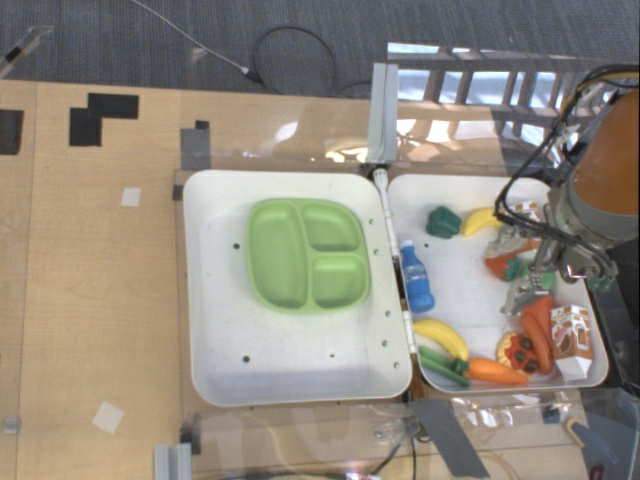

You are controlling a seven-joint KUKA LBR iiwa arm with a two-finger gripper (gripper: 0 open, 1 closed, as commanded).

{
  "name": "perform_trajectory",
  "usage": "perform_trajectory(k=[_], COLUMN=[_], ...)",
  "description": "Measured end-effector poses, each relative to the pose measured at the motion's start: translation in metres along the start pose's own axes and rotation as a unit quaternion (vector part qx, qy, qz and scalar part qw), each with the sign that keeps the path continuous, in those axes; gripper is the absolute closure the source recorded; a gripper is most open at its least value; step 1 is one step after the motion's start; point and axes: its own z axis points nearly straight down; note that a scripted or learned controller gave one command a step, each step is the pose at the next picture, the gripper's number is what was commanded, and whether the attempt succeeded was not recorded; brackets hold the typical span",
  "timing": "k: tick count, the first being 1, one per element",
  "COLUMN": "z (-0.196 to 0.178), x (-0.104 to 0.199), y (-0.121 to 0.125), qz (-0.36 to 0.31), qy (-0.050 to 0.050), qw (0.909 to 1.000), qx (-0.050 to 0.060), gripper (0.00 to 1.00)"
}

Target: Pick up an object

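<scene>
My gripper hangs low over the right side of the right bin, below the grey wrist and orange band. It is just right of a red and green toy and just above a red pepper. Nothing shows clearly held in it. Elsewhere in this bin lie a dark green piece, a small yellow banana, a blue bottle, a larger banana, a green vegetable, an orange carrot and a white carton.
The left bin holds a light green divided plate. A ridge separates the two bins. A metal rail frame stands behind the right bin. Black cables loop beside the arm.
</scene>
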Motion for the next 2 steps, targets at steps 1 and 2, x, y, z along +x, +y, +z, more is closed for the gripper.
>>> perform_trajectory(k=[1, 2], z=[0.119, 0.07], x=[0.024, -0.06], y=[0.035, -0.014], qz=[-0.21, -0.243], qy=[-0.002, -0.004], qw=[0.9778, 0.9699], qx=[0.001, 0.002], gripper=[0.0, 0.0])
